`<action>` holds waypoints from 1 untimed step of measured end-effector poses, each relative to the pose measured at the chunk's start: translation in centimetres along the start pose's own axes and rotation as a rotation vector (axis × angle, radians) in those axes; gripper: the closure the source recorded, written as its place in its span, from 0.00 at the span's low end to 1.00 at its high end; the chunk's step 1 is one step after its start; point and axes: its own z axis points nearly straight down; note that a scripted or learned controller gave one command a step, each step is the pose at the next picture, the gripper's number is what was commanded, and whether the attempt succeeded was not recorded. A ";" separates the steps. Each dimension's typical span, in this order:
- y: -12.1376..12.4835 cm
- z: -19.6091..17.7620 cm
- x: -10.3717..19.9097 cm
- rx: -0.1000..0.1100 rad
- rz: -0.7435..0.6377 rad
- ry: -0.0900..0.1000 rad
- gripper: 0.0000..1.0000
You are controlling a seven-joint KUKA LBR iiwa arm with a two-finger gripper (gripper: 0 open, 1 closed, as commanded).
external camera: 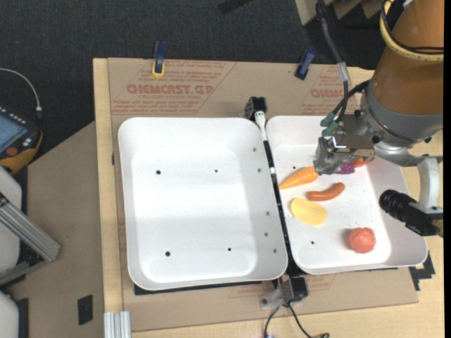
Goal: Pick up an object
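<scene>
Arm (409, 69) lowered over right bin (394, 248).

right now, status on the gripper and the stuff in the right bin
Gripper low in right bin, beside carrot, purple piece under it. Nothing seen held. Sausage, yellow piece, red ball lie apart, untouched.

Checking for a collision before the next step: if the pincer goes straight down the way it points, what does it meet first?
Probably the purple object right beneath the pincer, with the carrot's thick end close beside it; depth is hard to judge from above.
</scene>
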 end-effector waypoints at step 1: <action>-0.1 0.1 5.0 0.002 -0.005 0.001 1.00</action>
